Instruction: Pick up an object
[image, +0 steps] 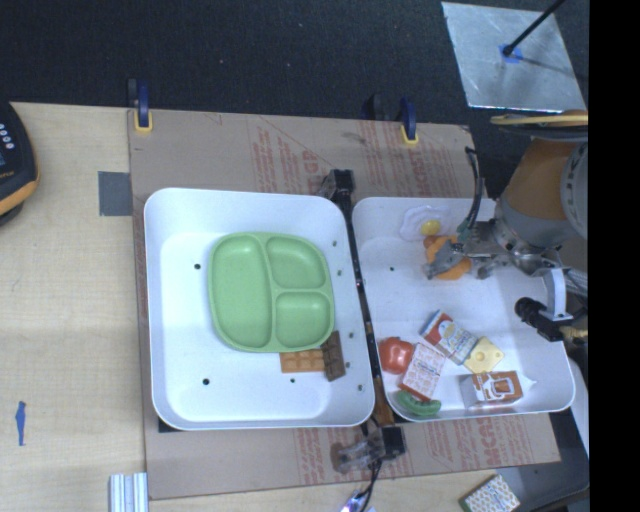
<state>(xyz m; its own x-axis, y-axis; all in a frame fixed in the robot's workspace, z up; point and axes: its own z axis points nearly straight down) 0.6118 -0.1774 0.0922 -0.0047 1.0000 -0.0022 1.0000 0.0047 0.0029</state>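
Note:
My gripper (452, 255) is low in the back half of the right bin (500, 300), with the grey arm and its orange band (540, 190) coming in from the right. An orange object (452, 268) lies right at the gripper's tip, and a smaller orange-yellow piece (431, 229) lies just behind it. Whether the orange object is between the gripper's parts or only beside them is hidden. Near the front of the same bin lie a red object (396, 354), several printed packets (424, 372), a yellow piece (485, 355) and a green object (420, 405).
The left bin (170, 300) holds a green divided plate (270, 291) and brown blocks (312, 361) at its front right. A clear wrapper (413, 217) lies in the right bin's back corner. Clamps (407, 122) sit at the back edge of the cardboard.

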